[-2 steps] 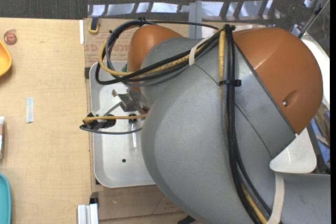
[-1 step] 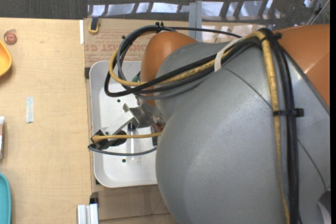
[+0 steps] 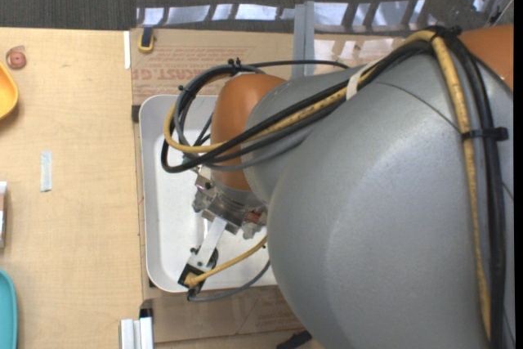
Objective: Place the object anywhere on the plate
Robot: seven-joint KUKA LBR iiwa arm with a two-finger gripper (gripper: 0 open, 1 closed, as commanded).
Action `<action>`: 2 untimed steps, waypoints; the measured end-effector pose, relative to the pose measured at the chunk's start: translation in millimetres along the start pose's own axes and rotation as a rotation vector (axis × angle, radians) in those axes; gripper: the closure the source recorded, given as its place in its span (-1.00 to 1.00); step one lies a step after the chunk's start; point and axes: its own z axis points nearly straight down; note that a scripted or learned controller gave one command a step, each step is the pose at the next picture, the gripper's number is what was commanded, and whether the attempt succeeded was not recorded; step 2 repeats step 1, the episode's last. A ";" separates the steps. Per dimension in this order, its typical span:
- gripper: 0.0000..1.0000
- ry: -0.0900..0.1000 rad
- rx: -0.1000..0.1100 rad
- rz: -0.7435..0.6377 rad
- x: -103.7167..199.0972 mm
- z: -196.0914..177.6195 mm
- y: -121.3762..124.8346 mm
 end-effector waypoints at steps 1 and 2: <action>-1.00 0.000 0.000 0.000 0.0 0.0 0.0; -1.00 0.000 0.000 0.000 0.0 0.0 0.0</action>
